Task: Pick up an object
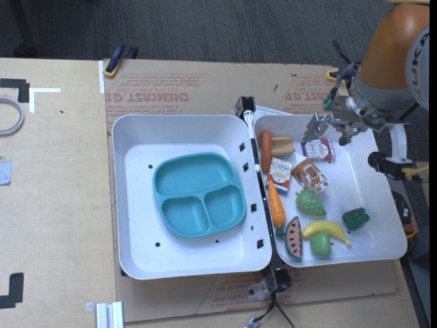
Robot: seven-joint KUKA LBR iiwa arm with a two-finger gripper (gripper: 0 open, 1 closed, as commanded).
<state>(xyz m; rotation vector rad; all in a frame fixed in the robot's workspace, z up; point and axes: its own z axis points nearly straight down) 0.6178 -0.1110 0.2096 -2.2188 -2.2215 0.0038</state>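
Observation:
The right bin [382,241] holds several toy foods: a red sausage [265,150], a bread roll [283,144], a small white carton [280,167], a carrot [275,203], an orange box [309,175], a green bunch [310,201], a banana [326,229], a watermelon slice [293,238] and a dark green pepper [355,218]. My gripper [330,130] hangs over the bin's far side, just above a white and red packet [319,149]. Its two fingers stand apart, open, with nothing between them.
The left bin [130,183] holds a teal divided plate [199,193]. Both bins rest on brown cardboard [171,91]. A blue and yellow tool [115,59] lies at the cardboard's far left corner. Cables [270,292] run out from the clamp at the bins' front.

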